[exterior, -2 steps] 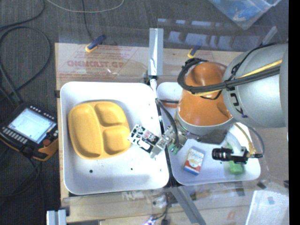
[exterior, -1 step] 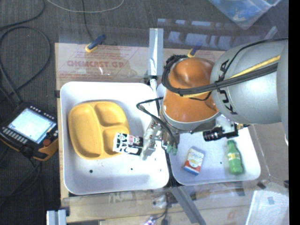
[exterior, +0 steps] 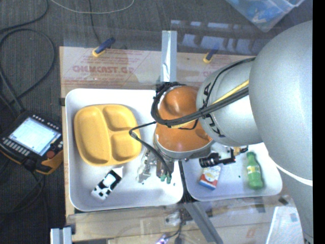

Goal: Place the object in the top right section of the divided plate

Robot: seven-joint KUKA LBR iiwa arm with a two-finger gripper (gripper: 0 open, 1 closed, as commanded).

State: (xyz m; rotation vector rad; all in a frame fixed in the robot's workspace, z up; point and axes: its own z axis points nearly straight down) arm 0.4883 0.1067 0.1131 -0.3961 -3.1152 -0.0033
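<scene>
Dark carpet with loose cables surrounds the bench (exterior: 101, 70), and a teach pendant (exterior: 31, 136) lies on the floor off its left side. Two white bins sit side by side on the bench.

The left bin (exterior: 81, 197) carries the yellow divided plate (exterior: 94, 136) in its far left part, close to the left wall. A small black-and-white object (exterior: 107, 184) lies tilted on the bin floor near the front left corner. It is just off the plate's near edge and touches none of the plate's sections.

My arm (exterior: 284, 95) comes in from the right and covers much of the right bin (exterior: 231, 184). Its orange band (exterior: 180, 121) hangs over the wall between the two bins. My gripper (exterior: 154, 173) points down into the left bin near its front right corner. It is beside the plate's lower right section and apart from the black-and-white object. I cannot tell whether it is spread or pressed together, or whether it holds anything.

A green bottle (exterior: 253, 171) lies near the right bin's front right corner. A small carton (exterior: 209, 177) sits near its front left corner.
</scene>
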